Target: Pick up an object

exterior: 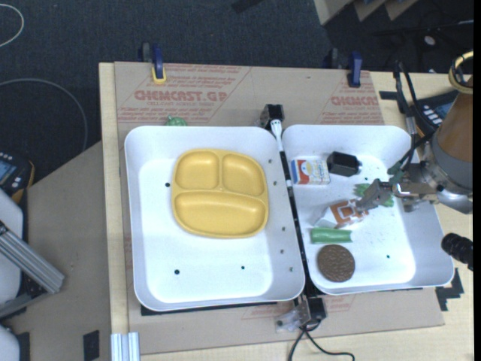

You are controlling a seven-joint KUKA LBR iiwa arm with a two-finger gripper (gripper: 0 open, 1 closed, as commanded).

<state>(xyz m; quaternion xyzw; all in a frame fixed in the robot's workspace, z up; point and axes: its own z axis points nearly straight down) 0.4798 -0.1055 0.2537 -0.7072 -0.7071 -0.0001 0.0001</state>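
The right bin (425,265) holds several small things. A white carton with red and blue print (310,171) and a black block (343,163) lie near its back. An orange-and-white packet (343,213) lies in the middle, with a green strip (331,235) and a brown round disc (335,262) in front of it. My gripper (373,195) reaches in from the right and hangs low over the bin. It is just right of and above the orange packet, close to its upper edge. Whether it touches the packet is unclear.
The left bin (143,224) carries a yellow divided plate (220,192) at its back half. Blue clamps (157,60) hold the cardboard board at the back edge. Cables and the arm's body crowd the right side beyond the right bin.
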